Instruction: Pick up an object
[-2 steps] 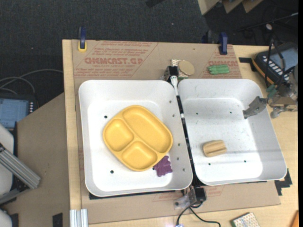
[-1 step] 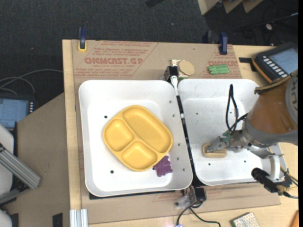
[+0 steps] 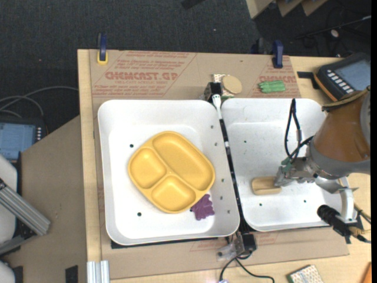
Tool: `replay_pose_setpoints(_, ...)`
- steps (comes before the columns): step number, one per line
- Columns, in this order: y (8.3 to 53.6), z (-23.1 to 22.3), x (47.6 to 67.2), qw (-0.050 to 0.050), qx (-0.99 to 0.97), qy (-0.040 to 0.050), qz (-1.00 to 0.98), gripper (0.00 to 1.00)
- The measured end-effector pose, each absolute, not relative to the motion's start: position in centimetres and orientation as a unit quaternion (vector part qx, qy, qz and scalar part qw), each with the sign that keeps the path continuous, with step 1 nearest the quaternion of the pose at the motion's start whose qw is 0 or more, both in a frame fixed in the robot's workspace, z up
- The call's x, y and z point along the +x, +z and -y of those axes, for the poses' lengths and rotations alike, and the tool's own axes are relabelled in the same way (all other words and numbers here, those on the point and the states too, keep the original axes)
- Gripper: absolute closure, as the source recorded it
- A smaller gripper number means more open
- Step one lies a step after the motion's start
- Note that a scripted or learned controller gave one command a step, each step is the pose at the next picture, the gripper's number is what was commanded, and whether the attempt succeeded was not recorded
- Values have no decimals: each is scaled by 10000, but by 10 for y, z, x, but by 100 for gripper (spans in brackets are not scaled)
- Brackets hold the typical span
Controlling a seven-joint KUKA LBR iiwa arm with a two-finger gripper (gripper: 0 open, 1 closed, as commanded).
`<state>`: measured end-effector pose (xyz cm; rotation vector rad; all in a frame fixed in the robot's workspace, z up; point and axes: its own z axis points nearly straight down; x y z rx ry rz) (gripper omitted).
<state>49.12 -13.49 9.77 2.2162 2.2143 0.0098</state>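
A small tan block (image 3: 265,186) lies flat on the floor of the right bin (image 3: 259,128), near its front left part. My gripper (image 3: 284,175) comes down from the grey and orange arm (image 3: 344,140) and sits right at the block's right end, touching or nearly touching it. In the left bin (image 3: 118,122) rests a yellow divided plate (image 3: 171,171). A small purple piece (image 3: 203,207) lies against the plate's front right rim.
A black cable (image 3: 291,128) loops from the arm over the right bin. Behind the bins on the brown board lie a green item (image 3: 272,86) and a round tan disc (image 3: 232,85). A black ridge (image 3: 225,152) separates the two bins.
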Motion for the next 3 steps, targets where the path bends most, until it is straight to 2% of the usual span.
replay_pose_setpoints(1, 302, 104, 506, 77, 7051, 54, -7090, 100)
replay_pose_setpoints(2, 212, 37, 561, -18, 7046, -2, -7096, 100)
replay_pose_setpoints(3, 238, 46, 568, 21, 7067, 11, -7075, 100)
